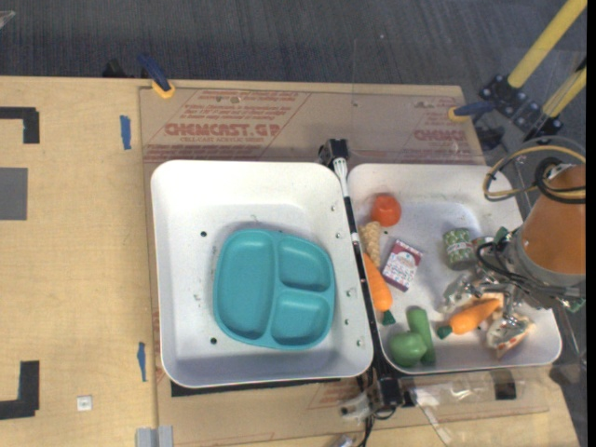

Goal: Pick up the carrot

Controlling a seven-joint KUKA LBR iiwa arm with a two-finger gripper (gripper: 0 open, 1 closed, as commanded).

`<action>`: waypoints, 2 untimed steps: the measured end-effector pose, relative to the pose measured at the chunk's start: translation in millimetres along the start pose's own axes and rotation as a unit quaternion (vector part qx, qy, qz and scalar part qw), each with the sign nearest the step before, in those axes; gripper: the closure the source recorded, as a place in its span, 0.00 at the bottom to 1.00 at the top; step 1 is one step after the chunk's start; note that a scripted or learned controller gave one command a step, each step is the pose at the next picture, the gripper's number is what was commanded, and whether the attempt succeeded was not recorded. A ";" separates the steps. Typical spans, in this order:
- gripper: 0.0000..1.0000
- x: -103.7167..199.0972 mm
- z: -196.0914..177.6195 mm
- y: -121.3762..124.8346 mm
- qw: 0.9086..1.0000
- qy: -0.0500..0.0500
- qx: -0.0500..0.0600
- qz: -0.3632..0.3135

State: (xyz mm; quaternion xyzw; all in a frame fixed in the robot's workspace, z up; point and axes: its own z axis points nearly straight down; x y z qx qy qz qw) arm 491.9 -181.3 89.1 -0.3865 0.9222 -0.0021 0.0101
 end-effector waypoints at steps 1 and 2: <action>0.00 -13.1 -142.4 -2.7 0.992 0.003 0.002 0.130; 0.00 -12.3 -48.1 16.1 0.992 0.008 -0.008 0.125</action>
